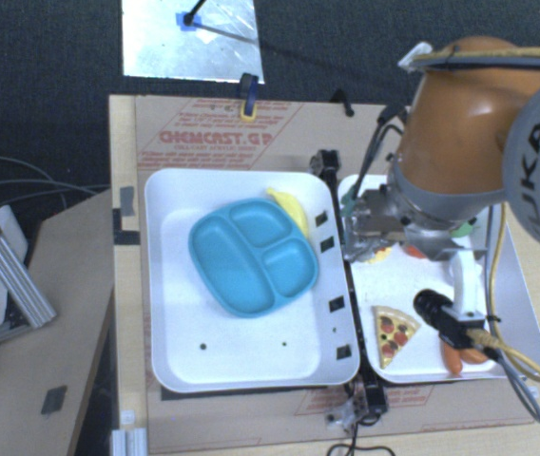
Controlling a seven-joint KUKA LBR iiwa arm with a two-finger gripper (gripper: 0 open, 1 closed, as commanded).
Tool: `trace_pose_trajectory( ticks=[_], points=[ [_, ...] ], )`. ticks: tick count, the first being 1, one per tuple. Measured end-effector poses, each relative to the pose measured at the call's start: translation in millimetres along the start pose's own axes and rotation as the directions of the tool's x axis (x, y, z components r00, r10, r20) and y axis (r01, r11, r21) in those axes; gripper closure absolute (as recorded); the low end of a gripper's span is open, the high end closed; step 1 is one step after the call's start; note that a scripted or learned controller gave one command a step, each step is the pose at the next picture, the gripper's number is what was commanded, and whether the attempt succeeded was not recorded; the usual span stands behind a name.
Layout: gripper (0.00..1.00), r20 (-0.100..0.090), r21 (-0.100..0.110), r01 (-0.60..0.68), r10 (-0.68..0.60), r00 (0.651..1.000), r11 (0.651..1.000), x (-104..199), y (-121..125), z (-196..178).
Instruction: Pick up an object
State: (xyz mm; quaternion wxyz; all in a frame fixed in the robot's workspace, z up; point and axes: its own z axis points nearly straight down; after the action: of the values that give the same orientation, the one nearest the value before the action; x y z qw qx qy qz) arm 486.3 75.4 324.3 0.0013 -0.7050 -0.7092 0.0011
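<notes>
My gripper (367, 239) hangs low over the upper left part of the right bin (521, 323), mostly hidden under the big orange-banded wrist. Small yellow and red pieces (413, 251) peek out just beneath it, and I cannot tell if it touches them. A toy pizza slice (394, 333) lies at the front of that bin, with an orange carrot-like piece (456, 357) to its right. A bit of something green (463, 226) shows behind the arm.
The left bin (169, 348) holds a blue divided plate (251, 255) with a yellow banana (291, 207) against its far edge. A divider with black clips (337, 304) separates the bins. The arm covers much of the right bin's back half.
</notes>
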Motion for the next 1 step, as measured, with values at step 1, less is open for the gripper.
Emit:
trace_pose_trajectory(
  ticks=[1],
  points=[
    [1.0, -0.005, -0.022, 0.003, -0.003, 1.0, 1.0, 26.8, 1.0, -146.5]
  ],
)
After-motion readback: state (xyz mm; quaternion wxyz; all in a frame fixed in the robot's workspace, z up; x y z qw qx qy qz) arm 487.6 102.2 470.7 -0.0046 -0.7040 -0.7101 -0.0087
